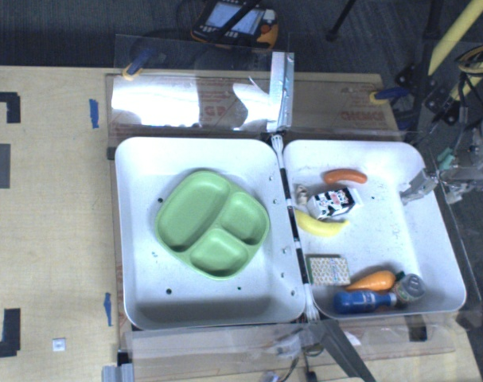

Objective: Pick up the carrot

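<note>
The gripper (pixel 418 187) is showing as a pale grey, metallic-looking shape, its finer details blurring out.

Carrot (pixel 371 280), orange, stubby and tapered, lying on its side (near-horizontal, slightly tilted), front part of right bin (pixel 432 289), touching blue bottle (pixel 367 301) just below it

A pale wooden bench (pixel 50 237) fills the left and near part of the scene, marked with black tape (pixel 6 106) and blue tape (pixel 93 113). At its far edge stands a clear plastic screen (pixel 193 82) catching bright glare. Beyond lies dark grey floor (pixel 82 18), with what may be a handheld controller (pixel 233 20) and tripod legs (pixel 348 6).
</note>
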`<state>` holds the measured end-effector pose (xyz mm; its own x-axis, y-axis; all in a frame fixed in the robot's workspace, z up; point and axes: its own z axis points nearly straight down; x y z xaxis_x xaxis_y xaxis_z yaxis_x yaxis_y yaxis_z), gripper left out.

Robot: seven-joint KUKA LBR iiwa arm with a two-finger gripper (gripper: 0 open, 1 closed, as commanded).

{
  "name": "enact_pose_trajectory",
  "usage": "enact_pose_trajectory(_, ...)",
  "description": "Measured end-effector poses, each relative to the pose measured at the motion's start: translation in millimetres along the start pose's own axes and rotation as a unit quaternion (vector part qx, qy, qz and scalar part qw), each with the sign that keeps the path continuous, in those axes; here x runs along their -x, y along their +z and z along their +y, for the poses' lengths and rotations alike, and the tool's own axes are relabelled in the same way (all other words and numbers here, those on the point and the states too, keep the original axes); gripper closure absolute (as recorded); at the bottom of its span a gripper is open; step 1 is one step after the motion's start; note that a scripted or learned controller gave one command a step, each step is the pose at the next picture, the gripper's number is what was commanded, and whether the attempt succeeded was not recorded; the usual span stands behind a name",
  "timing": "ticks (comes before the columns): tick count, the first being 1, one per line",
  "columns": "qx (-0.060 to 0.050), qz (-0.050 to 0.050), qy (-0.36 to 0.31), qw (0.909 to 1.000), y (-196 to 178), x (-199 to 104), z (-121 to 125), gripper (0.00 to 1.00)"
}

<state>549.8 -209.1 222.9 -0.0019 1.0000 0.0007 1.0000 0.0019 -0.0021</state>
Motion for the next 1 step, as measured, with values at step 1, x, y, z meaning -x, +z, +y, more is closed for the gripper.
enact_pose_trajectory(1,0.0,0.0,0.251,0.9679,112.1,-48.8,19.8,0.0)
